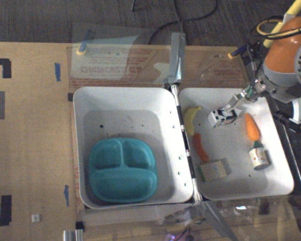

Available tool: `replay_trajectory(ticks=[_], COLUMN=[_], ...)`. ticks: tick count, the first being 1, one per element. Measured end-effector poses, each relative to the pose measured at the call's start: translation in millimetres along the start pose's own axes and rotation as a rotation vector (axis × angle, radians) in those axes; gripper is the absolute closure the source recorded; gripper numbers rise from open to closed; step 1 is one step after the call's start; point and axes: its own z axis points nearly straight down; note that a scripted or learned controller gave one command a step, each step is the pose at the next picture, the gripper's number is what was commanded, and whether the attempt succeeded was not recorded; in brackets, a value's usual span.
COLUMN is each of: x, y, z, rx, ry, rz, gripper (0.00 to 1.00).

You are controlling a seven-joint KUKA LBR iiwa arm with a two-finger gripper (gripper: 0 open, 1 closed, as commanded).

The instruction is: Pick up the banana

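The pale yellow curved banana (191, 119) lies in the right shallow white bin (278, 182), close against its left wall near the divider between the two bins. Just below it rests a small orange-red chilli-shaped piece (200, 147), and further down a speckled tan sponge block (213, 170). An orange carrot (252, 127) and a small bottle with a green cap (259, 156) sit toward the right side of the same bin. The left shallow white bin (90, 104) holds a teal plastic divided plate (122, 170).

The grey arm's end effector (220, 118) hangs over the right bin, near the banana's right side but apart from it, with nothing visible between its fingers; whether they stand apart or together cannot be told at this sharpness.

The banana is probably a light toy, smooth-skinned and fairly rigid, so it may slip or roll under a poorly centred pinch. The best hold looks to be across its thick middle, fingers spanning the narrow width. The bin wall beside it leaves little room for the finger on that side.
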Motion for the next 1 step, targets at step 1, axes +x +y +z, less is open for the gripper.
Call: replay_trajectory(ticks=[1], x=[17.0], y=[-95.5], z=[-37.1], rx=[0.021], ry=[0.017], rz=[0.176], gripper=[0.0])
